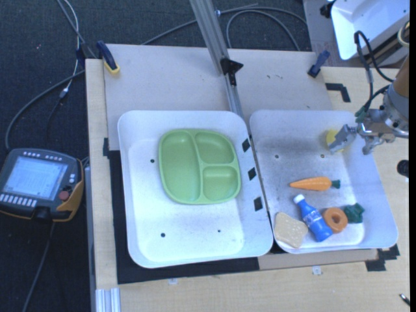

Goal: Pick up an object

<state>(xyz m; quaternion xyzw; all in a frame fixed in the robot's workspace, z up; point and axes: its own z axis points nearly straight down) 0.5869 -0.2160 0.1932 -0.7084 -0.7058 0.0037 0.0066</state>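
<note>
My gripper [355, 142] hovers over the upper right part of the right bin [279, 132], fingers spread open with nothing between them. A small yellow object [331, 136] lies just left of the left fingertip, partly hidden by it. Lower in the same bin lie an orange carrot with a green tip [312, 184], a blue bottle with a white cap [313, 219], an orange ring [336, 219], a dark green piece [355, 212] and a tan bread slice [290, 230].
The left bin [140, 194] holds a green divided plate [199, 166]. A metal pole [218, 38] slants up from between the bins. Blue clamps [107, 58] grip the bench's far corners. A teach pendant [39, 184] lies on the floor at left.
</note>
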